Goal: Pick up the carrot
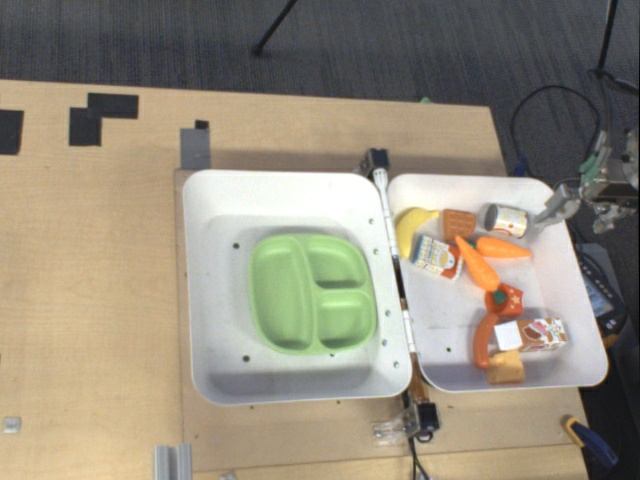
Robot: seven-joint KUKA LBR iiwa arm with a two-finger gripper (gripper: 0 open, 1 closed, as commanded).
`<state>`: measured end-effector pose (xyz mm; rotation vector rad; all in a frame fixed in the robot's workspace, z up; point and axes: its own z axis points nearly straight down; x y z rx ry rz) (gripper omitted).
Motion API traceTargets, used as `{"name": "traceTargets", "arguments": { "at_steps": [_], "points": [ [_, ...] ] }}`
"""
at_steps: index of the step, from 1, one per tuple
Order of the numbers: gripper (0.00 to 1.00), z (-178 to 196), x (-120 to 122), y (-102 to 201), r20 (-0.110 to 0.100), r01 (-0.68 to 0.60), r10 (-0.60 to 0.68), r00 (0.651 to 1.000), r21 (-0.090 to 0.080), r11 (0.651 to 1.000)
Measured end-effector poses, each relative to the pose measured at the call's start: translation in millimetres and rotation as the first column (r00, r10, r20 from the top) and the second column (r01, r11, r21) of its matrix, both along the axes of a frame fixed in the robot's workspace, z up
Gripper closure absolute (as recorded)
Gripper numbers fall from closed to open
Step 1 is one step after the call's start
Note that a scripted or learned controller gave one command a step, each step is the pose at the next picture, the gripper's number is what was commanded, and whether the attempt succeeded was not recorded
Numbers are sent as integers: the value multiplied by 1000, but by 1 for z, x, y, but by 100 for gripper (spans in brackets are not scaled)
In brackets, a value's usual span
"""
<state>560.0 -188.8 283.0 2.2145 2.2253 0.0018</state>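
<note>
Two orange carrot-shaped pieces lie in the right bin (580, 298). One carrot (503, 249) lies level just below a small can (506, 220). The other orange piece (476, 263) slants down from the upper left to the lower right, and their upper ends nearly touch. My gripper (558, 204) is at the bin's upper right rim, just right of the can and up and to the right of the carrots. Nothing is seen in its grasp.
The right bin also holds a yellow banana (412, 226), a brown cracker (459, 222), a juice carton (434, 255), a red fruit (507, 300), a sausage (484, 340), a small box (543, 333) and bread (506, 368). A green divided plate (312, 292) lies in the left bin (215, 268).
</note>
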Motion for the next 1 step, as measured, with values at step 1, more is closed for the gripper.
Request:
{"name": "traceTargets", "arguments": {
  "at_steps": [1],
  "points": [
    [0,-129,6,-4,-3,170,-170,985,1,985]
  ]
}}
